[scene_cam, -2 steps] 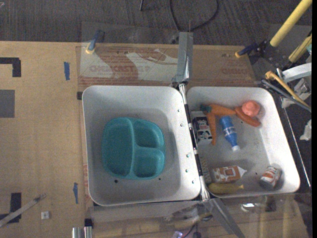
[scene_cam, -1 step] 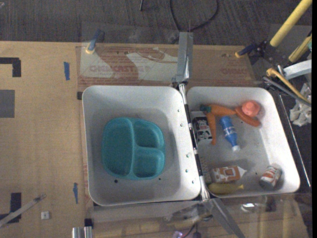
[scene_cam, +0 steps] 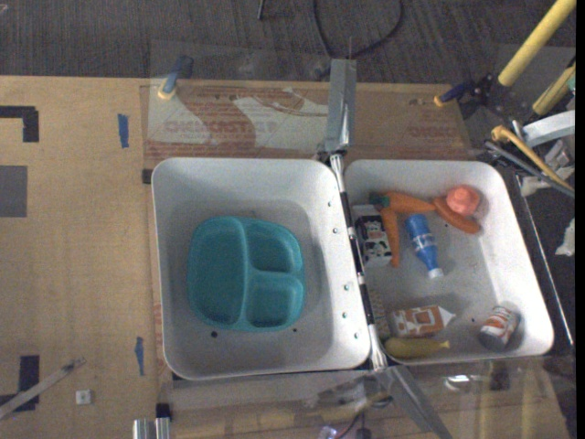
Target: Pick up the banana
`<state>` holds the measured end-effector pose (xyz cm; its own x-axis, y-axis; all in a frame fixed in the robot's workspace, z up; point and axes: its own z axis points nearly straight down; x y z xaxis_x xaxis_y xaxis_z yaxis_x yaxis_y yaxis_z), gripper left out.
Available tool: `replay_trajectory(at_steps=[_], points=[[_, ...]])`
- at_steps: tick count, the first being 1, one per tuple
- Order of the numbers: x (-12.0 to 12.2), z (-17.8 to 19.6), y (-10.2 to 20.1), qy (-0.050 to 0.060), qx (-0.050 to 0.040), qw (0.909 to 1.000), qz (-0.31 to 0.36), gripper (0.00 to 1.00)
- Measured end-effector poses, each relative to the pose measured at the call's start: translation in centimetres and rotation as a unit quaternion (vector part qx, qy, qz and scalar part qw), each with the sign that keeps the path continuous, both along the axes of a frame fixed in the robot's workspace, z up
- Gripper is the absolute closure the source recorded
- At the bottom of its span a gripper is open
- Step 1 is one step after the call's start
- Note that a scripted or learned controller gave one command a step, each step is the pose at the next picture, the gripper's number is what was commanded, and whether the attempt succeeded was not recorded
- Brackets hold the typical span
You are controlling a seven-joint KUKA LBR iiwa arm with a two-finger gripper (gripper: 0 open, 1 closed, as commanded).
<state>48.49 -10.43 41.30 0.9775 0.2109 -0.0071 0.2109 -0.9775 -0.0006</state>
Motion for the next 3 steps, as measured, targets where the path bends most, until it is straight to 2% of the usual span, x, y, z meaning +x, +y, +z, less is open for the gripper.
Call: replay_trajectory(at_steps=[1,2,3], points=[[0.00,0.00,0.00,0.000,0.0000,1.0000,0.000,0.00],[0.10,0.94,0.14,0.001,-0.0010,1.0000,0.003,1.00],[0.10,0.92,0.17,0.001,-0.0005,1.0000,0.003,0.00]])
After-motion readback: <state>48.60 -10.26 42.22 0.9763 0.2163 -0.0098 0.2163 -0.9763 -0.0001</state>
